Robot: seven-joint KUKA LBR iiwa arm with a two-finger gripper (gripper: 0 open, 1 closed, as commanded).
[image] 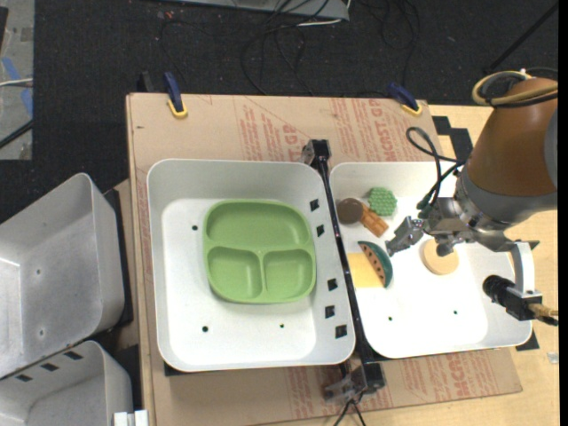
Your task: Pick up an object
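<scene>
In the right bin point(444, 327) lie several small items. A green bumpy piece point(382, 201) sits at the back, with a brown round piece point(351, 209) and an orange piece point(374, 224) beside it. A yellow and green wedge point(368, 266) rests by the left wall. A tan disc point(438, 258) lies in the middle, partly under the arm. My gripper point(404, 236) hangs low over the bin, just right of the orange piece and above the wedge, left of the disc. Nothing shows in its grasp.
The left bin point(173, 264) bears a green divided plate point(260, 251). A black divider point(335, 247) runs between the bins. The grey and orange arm point(515, 162) covers the right bin's far right. Grey tubs point(53, 264) stand off the bench to the left.
</scene>
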